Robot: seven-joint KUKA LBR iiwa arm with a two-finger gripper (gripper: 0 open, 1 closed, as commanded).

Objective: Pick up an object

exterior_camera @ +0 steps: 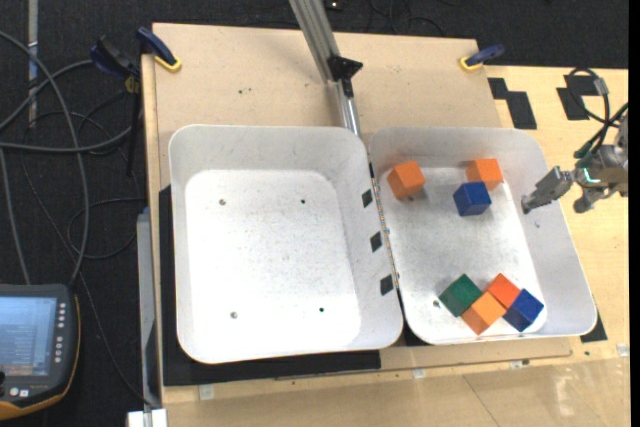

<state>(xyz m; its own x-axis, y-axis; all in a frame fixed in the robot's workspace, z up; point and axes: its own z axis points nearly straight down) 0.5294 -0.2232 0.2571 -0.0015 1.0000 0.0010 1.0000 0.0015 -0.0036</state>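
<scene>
The right bin [555,245] holds several cubes. Near its back lie an orange cube [406,180], a second orange cube [484,171] and a blue cube [472,199]. At its front sit a green cube [461,295], an orange cube [485,313], a red-orange cube [504,291] and a blue cube [524,309], packed close together. My gripper [563,195] hovers over the right rim of this bin, to the right of the back blue cube. It is open, with nothing between its fingers.
The left bin [200,150] adjoins the right one. A metal pole [310,5] slants down from the back to the seam between the bins. Clamps [160,50] hold the board's back corners. A tablet [30,345] and cables lie at the left.
</scene>
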